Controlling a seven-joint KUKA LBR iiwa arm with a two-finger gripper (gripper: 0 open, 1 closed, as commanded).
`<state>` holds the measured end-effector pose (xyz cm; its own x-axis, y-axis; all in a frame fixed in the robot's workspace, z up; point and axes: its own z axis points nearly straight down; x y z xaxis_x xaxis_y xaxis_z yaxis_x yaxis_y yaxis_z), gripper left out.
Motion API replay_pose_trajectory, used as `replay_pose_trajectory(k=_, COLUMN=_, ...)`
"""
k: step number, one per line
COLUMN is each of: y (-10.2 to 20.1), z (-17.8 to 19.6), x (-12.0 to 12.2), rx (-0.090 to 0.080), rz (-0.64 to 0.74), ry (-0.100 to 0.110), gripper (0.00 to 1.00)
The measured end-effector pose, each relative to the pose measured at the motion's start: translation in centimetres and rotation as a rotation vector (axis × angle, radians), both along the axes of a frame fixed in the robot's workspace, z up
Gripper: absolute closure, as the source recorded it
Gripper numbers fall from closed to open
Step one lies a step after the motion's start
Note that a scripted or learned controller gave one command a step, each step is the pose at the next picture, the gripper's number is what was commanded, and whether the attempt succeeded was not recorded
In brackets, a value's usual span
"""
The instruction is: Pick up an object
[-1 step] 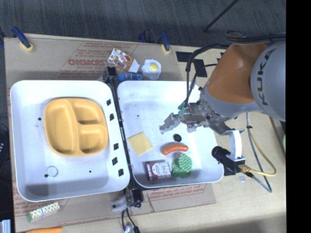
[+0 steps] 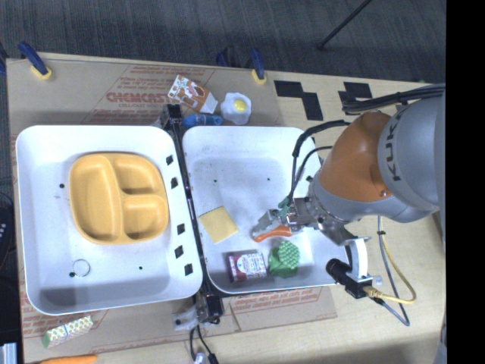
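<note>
Over the right bin [image 2: 227, 146], I see the hand [image 2: 276, 222] lowered beside an orange carrot [image 2: 271, 235]; I cannot tell whether it is clenched or released. Just below lie a green toy [image 2: 286, 257] and a dark packet [image 2: 246, 266]; a yellow slice [image 2: 218, 224] lies left. A yellow tray [image 2: 119, 196] sits in the left bin [image 2: 38, 203].

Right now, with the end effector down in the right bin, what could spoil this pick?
Three risks, as I judge them:
1. The end effector sits right at the orange carrot-like piece, with the green toy close below; closing could nudge either one instead of gripping.
2. The dark red packet touches the green toy, so both may drag together.
3. All of this lies near the right bin's front wall, leaving little room.
</note>
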<state>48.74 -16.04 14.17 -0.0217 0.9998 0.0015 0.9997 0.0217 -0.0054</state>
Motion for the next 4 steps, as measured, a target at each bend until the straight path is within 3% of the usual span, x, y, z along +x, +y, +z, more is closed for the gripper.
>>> replay_pose_trajectory(k=1, y=-2.7, z=-4.3, x=1.1, rx=-0.008, rz=0.253, ry=-0.023, gripper=0.00)
replay_pose_trajectory(k=2, y=-0.9, z=-4.9, x=3.1, rx=0.000, rz=0.326, ry=-0.006, gripper=0.00)
replay_pose_trajectory(k=3, y=-2.0, z=-5.0, x=2.3, rx=-0.001, rz=0.112, ry=-0.004, gripper=0.00)
replay_pose_trajectory(k=4, y=-2.0, z=-4.0, x=2.3, rx=-0.001, rz=0.117, ry=-0.002, gripper=1.00)
